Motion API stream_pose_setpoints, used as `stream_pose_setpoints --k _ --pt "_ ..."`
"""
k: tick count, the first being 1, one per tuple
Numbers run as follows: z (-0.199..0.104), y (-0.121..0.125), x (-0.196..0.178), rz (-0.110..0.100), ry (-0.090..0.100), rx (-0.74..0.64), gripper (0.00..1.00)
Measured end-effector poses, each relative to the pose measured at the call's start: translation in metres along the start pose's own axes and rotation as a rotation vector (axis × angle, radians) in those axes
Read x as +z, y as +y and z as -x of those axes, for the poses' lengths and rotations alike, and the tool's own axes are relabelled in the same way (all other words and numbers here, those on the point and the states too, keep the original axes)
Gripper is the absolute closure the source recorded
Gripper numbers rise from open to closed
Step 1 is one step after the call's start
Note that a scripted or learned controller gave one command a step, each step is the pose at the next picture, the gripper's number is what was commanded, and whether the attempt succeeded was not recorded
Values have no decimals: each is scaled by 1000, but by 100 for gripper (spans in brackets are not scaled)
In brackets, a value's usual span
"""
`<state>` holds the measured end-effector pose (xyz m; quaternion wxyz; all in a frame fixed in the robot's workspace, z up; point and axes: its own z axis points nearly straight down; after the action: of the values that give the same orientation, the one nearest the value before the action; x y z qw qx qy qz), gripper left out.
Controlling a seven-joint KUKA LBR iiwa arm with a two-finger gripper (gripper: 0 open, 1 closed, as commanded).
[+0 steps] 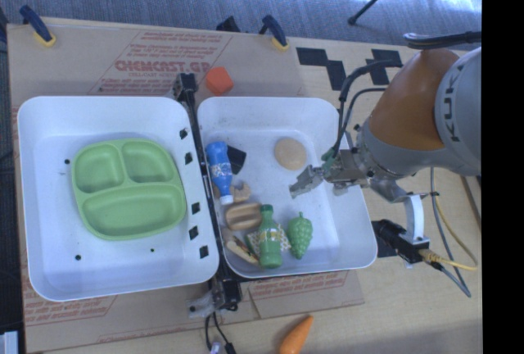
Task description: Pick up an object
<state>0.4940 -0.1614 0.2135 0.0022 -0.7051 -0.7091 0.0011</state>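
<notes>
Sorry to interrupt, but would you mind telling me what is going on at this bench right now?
A grey KUKA arm reaches in from the right, with its gripper over the right bin, between a tan round piece and green toy grapes. Nothing shows between its fingers. A blue bottle, a green bottle and other toy food lie in that bin. The left bin holds a green divided plate.
</notes>
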Motion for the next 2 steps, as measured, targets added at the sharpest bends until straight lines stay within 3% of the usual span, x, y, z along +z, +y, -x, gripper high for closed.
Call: stream_pose_setpoints --k 1,2 --pt "-13 -17 110 1 0 -2 0" --pt "-68 -17 122 3 -1 -1 0"
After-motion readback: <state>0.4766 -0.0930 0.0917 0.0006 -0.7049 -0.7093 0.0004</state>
